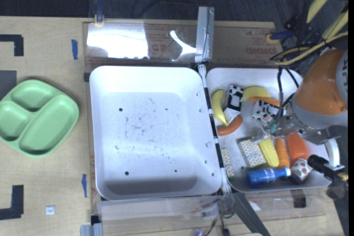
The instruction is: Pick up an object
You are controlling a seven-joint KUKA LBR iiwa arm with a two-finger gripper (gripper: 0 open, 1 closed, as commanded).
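Observation:
The right bin [217, 75] holds several small objects. A yellow banana [218, 106] lies by the bin's left wall, with a black-and-white checkered cube [235, 98] and an orange sausage-shaped piece [230, 126] beside it. Toward the front lie a corn cob [268, 151], an orange carrot [282, 152], an orange block [297, 146], a patterned packet [251, 152], a blue bottle [267, 175] and a small ball [299, 169]. My gripper [276, 125] hangs low over the bin's right half, beside a black-and-white spotted object [262, 110] and just above the corn. The arm's orange band [326, 85] covers the bin's far right.
The left bin [99, 85] stands next to the right one, sharing a middle wall. A green divided plate [36, 117] rests on the wooden bench at far left. A clear plastic panel [144, 36] stands behind the bins. Cables [301, 50] trail at the back right.

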